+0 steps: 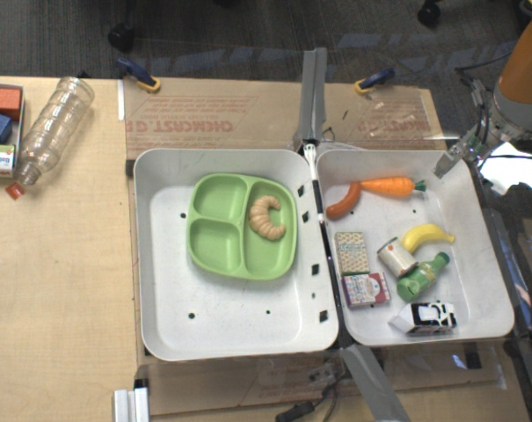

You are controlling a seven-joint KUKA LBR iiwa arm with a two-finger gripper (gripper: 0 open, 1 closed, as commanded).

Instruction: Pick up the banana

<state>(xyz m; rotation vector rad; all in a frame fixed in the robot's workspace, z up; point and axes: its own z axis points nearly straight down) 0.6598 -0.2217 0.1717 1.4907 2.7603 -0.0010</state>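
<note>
grey carpet at the back, wooden bench [63,262] in front, brown cardboard sheet [248,117] under two white bins set side by side. landmark for everything below: the banana [427,236].

lying yellow and curved on the floor of the right bin [477,262], toward that bin's right side, untouched. just left of the banana, a small white cylinder [393,256]; just below it, almost touching, a green bottle [421,275]. above and left of the banana, an orange carrot [389,185] with a green tip, and beside that a reddish sausage [342,200]. further left of the banana, two small printed packets [351,251] – one above the other. below the banana, past the bottle, a black-and-white carton [431,317].

well left of the banana, in the left bin [160,306], a green divided plate [241,227] with a tan croissant [267,215] in its right compartment. far left, out on the bench, a clear plastic bottle [53,126] and coloured blocks [2,112].

up and right of the banana, above the bin's far right corner – the gripper [459,154], well apart from the fruit, carrying nothing; cannot tell whether parted or closed.
</note>
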